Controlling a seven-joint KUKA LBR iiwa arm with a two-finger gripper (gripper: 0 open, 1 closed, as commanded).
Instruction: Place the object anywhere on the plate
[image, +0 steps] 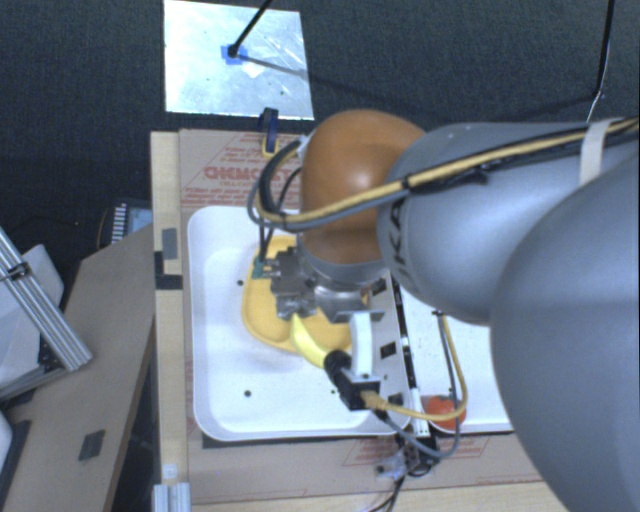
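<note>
Banana, yellow, curved, lying at lower-right edge of yellow plate in left white bin; looks partly on plate rim, partly over bin floor, exact overlap hard to tell w/ arm in the way.

Camera view: grey arm w/ orange band reaching in from right, wrist hanging right over plate, covering most of it. Claw down low over plate centre, just above/beside banana's upper end. Can't tell how far open claw is or whether anything is held; wrist body and cabling block line of sight. No contact w/ banana confirmed.

Small orange-red item in right bin near bottom edge, behind cables; identity unclear. Cardboard sheet under bins on tabletop.

Judgement re step: prob. placing/release phase over plate. To do well: keep banana fully inside plate rim before letting go, lower till touching plate, open, then lift straight up to avoid dragging fruit off edge. Risk: banana ends half off plate, rolls onto bin floor.
</note>
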